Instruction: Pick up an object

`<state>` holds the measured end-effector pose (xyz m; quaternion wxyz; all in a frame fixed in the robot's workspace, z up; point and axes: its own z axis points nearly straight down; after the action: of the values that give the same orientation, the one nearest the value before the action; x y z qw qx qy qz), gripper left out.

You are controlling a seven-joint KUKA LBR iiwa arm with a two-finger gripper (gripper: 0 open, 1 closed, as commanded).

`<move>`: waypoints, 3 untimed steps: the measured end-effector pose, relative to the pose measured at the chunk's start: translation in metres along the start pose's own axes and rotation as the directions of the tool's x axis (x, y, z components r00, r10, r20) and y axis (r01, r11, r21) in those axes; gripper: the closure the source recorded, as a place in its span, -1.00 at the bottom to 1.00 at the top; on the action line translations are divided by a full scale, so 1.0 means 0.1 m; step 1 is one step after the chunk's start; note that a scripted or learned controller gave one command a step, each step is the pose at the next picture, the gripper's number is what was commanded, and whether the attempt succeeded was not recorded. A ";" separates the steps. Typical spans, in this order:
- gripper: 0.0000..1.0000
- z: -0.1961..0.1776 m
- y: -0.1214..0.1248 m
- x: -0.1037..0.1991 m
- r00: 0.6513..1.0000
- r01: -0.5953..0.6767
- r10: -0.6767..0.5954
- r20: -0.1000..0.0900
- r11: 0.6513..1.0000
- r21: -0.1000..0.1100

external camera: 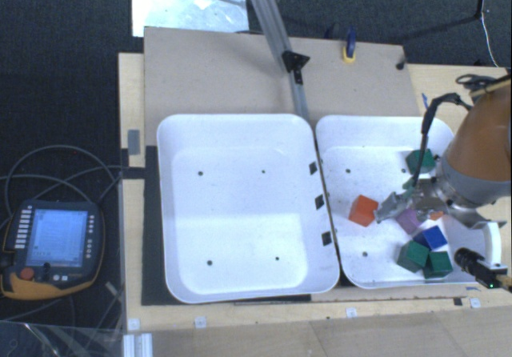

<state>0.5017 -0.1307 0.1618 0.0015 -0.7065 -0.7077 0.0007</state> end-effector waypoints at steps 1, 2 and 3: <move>-1.00 0.45 0.01 0.08 1.000 0.001 -0.001 0.000 1.000 0.000; -1.00 0.73 0.01 0.08 1.000 0.000 0.000 0.000 1.000 -0.001; 1.00 0.61 0.03 0.08 1.000 0.003 -0.003 0.001 1.000 -0.006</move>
<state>0.5045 -0.1230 0.1011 -0.0011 -0.7056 -0.7086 -0.0013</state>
